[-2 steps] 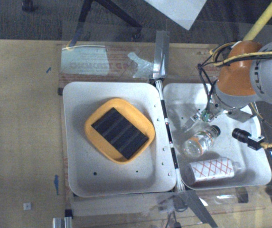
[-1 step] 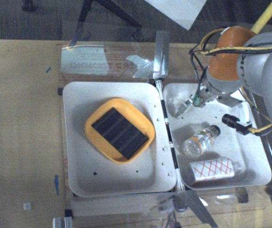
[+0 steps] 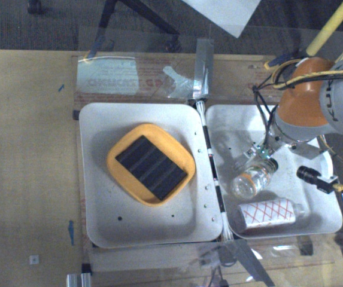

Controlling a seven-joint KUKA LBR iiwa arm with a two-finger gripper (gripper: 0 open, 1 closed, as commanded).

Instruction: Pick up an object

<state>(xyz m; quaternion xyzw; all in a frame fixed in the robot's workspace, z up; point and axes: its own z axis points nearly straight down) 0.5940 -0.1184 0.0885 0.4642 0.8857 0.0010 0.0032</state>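
The wooden bench (image 3: 21, 160) is carrying two shallow white bins side by side: the left white bin (image 3: 93, 220) and the right white bin (image 3: 333, 217). The grey arm with its orange band (image 3: 306, 103) is reaching into the right bin from about two o'clock. A yellow-orange, rounded-square pad with a dark ribbed panel on top (image 3: 150, 171) is lying alone near the middle of the left bin.

In the right bin, a white pouch with a red lattice pattern (image 3: 268, 212) is lying at six o'clock, against the near wall. A clear, glassy jar-like object (image 3: 250, 182) is lying on its side just above it, at about eight o'clock from the bin's centre. The two-finger gripper (image 3: 263, 153) is hanging right at that clear object's upper end; whether it is open, closed or gripping cannot be told.

The clear object appears to be the target. Judging by its round, smooth body, it could be rolling away or slipping out under a squeeze, and it might be knocking into the pouch close by. Clear material also makes its edges hard to judge.

No brand or legible writing is showing on any object; faint print on the clear plastic sheet (image 3: 108, 76) at twelve o'clock is too blurred to read.
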